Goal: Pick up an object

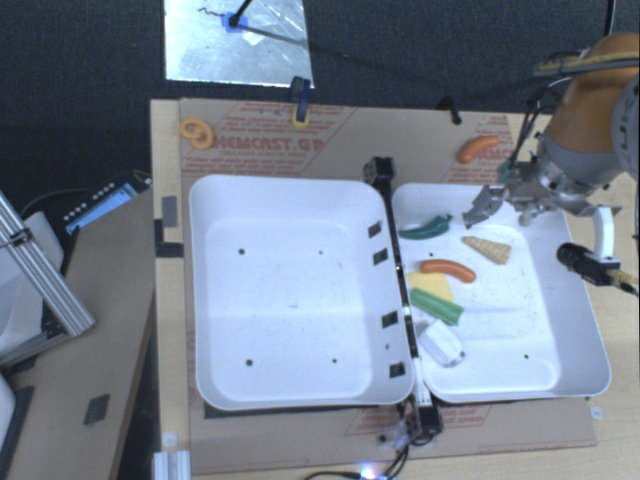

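Observation:
The right bin (570, 338) holds several small things: a green pepper (425, 228), a tan cone (487, 249), an orange sausage (447, 268), a yellow block (428, 285), a green cylinder (437, 306) and a white piece (440, 346). My gripper (484, 207) hangs over the bin's back part, just above the cone and to the right of the green pepper. I see nothing held in it.
The left bin (290, 288) lies beside the right one, with a black divider (398, 268) between them. Outside the bins, on the cardboard, lie another orange sausage (478, 148), a tan ring (197, 133) and a yellow clamp (300, 103).

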